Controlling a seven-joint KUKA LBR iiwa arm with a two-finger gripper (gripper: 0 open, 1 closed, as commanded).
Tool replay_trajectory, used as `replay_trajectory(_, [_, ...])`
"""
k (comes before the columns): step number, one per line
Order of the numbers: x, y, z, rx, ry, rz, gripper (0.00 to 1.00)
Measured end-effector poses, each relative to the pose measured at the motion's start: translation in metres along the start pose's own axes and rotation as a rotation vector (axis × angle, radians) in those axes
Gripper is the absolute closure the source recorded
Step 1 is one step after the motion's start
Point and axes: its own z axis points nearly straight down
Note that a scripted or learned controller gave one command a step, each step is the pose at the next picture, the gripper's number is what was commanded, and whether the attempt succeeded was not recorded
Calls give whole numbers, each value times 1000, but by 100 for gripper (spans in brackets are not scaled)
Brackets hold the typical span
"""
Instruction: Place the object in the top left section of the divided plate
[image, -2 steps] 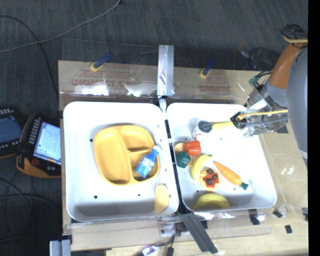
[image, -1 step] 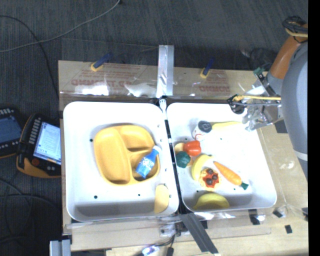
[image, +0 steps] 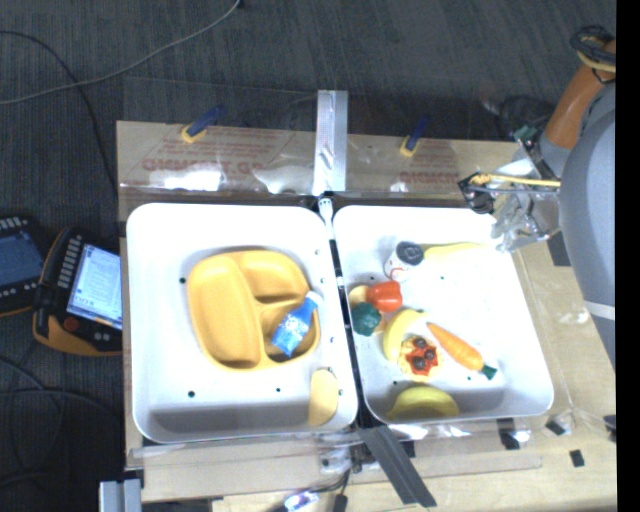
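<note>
A yellow divided plate (image: 235, 310) lies in the left bin (image: 160, 400). A small blue bottle (image: 293, 329) rests tilted in the plate's near right section. The plate's large left section and far right section hold nothing. My gripper (image: 508, 218) hangs over the far right corner of the right bin (image: 520, 330), well away from the plate and the bottle. Nothing shows between the gripper and the bin floor there.
A tan piece (image: 323, 395) lies in the left bin's near right corner. The right bin holds several toy foods: a red tomato (image: 385, 295), a green piece (image: 366, 320), a banana (image: 398, 330), a carrot (image: 460, 348) and a yellow wedge (image: 424, 402). A handheld device (image: 85, 295) sits left of the bench.
</note>
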Motion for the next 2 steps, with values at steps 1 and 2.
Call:
replay_trajectory(1, [7, 10, -91, 1, 1, -4, 100])
replay_trajectory(2, [12, 12, -206, 0, 2, -10, 100])
